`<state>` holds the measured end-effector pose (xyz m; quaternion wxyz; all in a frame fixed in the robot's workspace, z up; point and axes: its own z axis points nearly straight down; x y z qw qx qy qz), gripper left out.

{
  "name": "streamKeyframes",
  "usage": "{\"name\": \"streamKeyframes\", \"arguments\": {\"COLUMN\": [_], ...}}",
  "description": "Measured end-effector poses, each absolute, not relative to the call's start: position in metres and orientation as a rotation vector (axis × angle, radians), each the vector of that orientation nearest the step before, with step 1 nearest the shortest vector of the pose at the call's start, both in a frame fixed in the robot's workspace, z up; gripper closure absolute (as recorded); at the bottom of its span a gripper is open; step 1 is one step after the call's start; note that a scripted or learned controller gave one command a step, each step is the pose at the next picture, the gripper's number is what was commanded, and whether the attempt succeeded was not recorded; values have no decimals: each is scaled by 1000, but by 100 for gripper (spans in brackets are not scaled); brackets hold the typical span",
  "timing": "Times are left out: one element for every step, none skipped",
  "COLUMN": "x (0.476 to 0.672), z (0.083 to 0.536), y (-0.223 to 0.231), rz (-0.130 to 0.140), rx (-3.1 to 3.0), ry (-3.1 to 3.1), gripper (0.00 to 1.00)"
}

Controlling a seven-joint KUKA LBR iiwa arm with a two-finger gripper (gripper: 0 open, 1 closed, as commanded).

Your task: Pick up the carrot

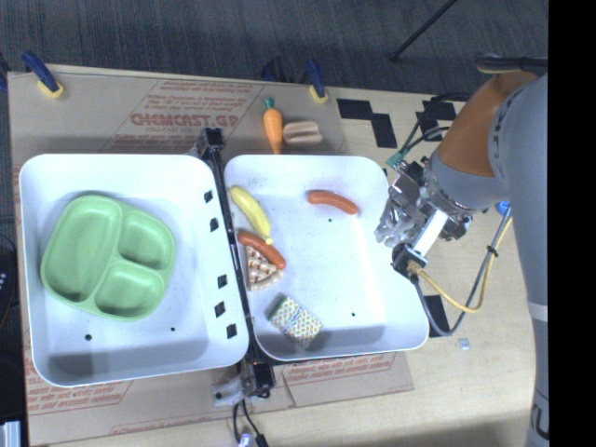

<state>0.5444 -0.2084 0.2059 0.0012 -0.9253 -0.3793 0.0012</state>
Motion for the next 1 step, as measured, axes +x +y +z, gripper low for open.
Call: {"name": "streamKeyframes", "arguments": {"x": [528], "z": [241], "y": [-201], "rz": [2], "rx": [-2700], "ry": [-1604], "gripper": [100]}}
